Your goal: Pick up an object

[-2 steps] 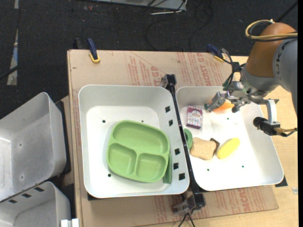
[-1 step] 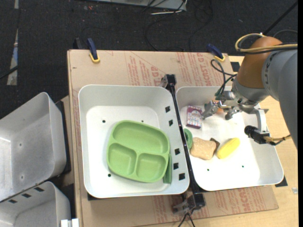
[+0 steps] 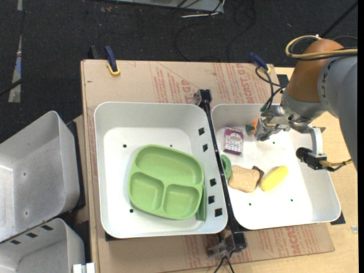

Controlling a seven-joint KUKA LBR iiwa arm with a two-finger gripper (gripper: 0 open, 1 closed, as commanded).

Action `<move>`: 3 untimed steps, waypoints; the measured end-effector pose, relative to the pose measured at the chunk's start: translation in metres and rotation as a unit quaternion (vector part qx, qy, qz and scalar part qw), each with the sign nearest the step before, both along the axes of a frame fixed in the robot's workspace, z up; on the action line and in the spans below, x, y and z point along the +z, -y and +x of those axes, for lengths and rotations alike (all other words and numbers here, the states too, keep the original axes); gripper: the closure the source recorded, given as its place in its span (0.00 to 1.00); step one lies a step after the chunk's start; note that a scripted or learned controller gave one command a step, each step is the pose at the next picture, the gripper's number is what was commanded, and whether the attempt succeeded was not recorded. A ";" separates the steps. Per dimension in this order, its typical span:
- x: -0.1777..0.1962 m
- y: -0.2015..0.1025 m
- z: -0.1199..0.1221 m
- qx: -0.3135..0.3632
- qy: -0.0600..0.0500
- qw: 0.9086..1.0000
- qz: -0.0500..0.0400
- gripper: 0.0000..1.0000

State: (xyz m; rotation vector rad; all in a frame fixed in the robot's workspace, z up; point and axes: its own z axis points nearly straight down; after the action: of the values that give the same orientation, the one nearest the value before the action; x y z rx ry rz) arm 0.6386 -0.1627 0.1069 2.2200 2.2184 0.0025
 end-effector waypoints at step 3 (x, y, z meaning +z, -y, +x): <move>0.174 -0.002 0.007 0.002 0.002 1.000 -0.001 1.00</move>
State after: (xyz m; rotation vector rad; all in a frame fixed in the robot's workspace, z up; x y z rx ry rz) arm 0.6452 -0.1611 0.2811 2.2123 2.2212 0.0055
